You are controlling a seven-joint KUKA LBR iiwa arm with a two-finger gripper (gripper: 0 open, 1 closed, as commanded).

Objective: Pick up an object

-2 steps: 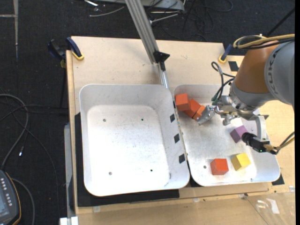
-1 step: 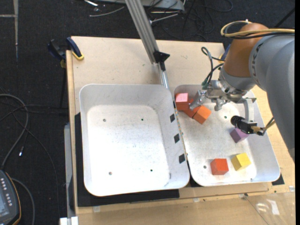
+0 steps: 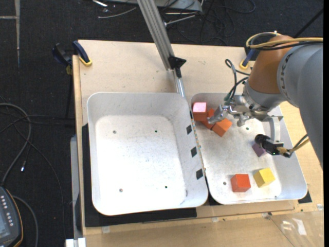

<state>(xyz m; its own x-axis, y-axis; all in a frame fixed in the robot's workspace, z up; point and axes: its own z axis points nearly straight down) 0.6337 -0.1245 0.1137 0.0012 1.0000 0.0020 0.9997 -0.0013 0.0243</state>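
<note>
Red cube (image 3: 240,182) and yellow cube (image 3: 266,177) sit at right bin's (image 3: 288,189) front edge, well apart from gripper (image 3: 222,118), whose fingers seem clamped on orange block (image 3: 221,128), just right of pink cube (image 3: 199,107).

You've open floor mid right bin (image 3: 288,189); pink cube (image 3: 199,107) & orange blocks (image 3: 218,125) crowd its far-left corner, red cube (image 3: 240,182) & yellow cube (image 3: 266,176) sit near the front rim, purple block (image 3: 258,148) btwn
</note>
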